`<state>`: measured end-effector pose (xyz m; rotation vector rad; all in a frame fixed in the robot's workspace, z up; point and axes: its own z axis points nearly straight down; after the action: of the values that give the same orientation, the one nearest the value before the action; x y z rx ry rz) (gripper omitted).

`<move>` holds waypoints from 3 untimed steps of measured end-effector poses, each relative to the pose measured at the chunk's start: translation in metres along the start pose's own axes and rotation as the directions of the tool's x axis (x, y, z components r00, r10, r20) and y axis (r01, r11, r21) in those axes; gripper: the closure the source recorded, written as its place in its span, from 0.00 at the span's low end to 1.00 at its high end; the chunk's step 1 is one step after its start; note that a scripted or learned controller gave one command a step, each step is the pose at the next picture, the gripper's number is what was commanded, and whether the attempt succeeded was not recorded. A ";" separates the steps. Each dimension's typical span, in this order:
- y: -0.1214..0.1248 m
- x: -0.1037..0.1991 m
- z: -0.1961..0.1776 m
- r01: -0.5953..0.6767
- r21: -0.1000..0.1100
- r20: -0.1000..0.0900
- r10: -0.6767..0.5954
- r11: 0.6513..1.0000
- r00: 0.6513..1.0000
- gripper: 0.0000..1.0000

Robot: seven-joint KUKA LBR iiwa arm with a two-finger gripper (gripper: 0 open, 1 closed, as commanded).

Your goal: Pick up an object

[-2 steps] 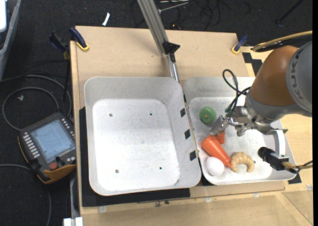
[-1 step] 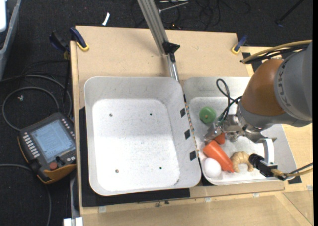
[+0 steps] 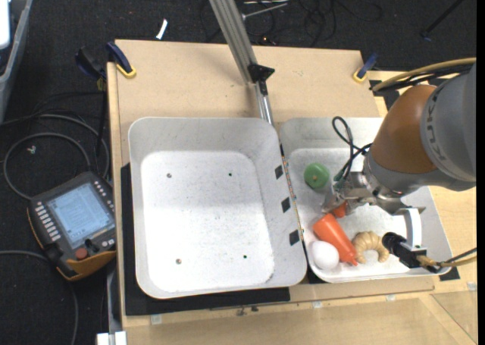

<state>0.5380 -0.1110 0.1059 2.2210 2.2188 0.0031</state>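
Camera view: gripper (image 3: 339, 205) sits low in the right bin (image 3: 303, 136), above the far tip of an orange carrot-shaped toy (image 3: 338, 237). Gripper opening is hidden by the wrist, so I cannot tell whether it is wide or narrow, and no grasp is visible. A green ball (image 3: 316, 176) lies just left and far of the gripper. A white egg (image 3: 325, 255) touches the carrot's near left side. A tan croissant-like piece (image 3: 368, 243) is just right of the carrot. The left bin (image 3: 204, 207) sits beside the right one on the table (image 3: 220, 78). A control pendant (image 3: 72, 218) lies on the floor at left.
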 end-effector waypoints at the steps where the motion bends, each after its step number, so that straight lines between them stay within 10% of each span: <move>1: 0.005 -0.008 -0.060 0.003 -0.003 0.002 -0.003 1.000 1.000 1.00; 3: 0.024 -0.004 -0.155 0.005 -0.003 0.002 -0.005 1.000 1.000 1.00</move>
<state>0.5620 -0.1152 0.2610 2.2129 2.2217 0.0049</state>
